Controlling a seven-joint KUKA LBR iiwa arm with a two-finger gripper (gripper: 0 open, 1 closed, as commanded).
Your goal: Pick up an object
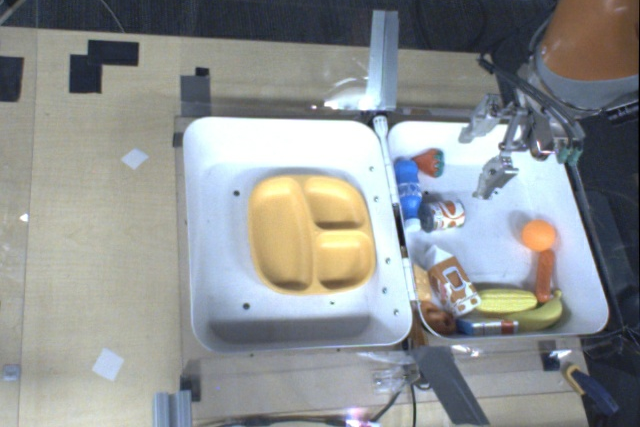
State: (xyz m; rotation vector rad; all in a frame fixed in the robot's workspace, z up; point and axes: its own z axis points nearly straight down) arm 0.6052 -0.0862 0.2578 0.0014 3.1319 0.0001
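- The metal two-finger claw point(497, 160) is hanging over the upper part of the right shallow white bin point(590, 260), its fingers spread wide and gripping nothing
- Candidates are lying below it: a small printed can point(444, 214) beside a blue plastic bottle point(407, 187), an orange ball point(539, 235), a yellow banana point(515, 304)
- The yellow divided tray point(310, 232) is sitting in the left white bin point(205, 245)
- By my judgement the pick is not yet made; descent, closing and lifting are all remaining

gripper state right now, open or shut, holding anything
gripper: open, nothing between its fingers, hovering over the right bin.
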